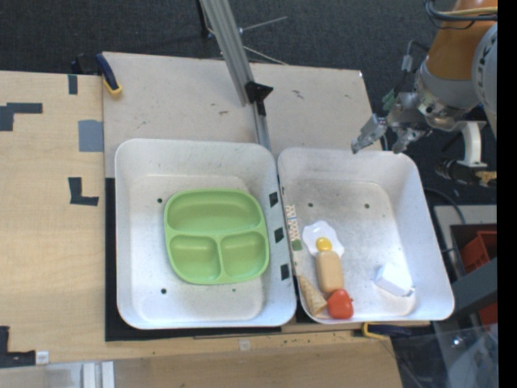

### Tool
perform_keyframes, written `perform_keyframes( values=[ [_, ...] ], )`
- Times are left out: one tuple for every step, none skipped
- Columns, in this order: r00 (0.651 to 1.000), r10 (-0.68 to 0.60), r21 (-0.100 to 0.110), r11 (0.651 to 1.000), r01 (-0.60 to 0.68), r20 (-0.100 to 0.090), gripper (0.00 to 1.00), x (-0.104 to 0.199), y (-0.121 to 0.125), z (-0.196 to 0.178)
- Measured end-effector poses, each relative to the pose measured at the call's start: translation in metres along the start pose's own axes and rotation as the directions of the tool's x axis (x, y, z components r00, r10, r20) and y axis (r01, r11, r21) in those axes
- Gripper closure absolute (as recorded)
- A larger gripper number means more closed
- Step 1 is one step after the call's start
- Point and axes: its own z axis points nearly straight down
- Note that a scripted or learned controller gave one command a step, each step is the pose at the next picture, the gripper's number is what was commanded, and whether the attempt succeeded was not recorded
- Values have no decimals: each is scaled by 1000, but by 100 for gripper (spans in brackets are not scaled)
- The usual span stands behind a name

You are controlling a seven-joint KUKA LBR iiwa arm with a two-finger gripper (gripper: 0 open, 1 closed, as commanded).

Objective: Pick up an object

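The right bin [404,184] holds a toy fried egg [322,238], a tan bread roll [329,271], a red tomato [340,304], a brown cone-like piece [312,293] and a white-blue object [394,281], all near its front edge. My gripper [383,136] hangs above the far right corner of that bin, well away from these items. Its two fingers are spread apart with nothing between them.
The left bin [137,217] holds a green sectioned plate [216,235]. A grey metal pole [234,51] slants down to the gap between the bins. A blue-yellow clamp [109,75] sits at the far left of the board.
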Motion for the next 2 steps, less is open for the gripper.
perform_keyframes(
  values=[
    [1000,1,0,1000,-1,1,0,0,0,0],
    [1000,0,5,1000,0,0,0,6,8,53]
  ],
)
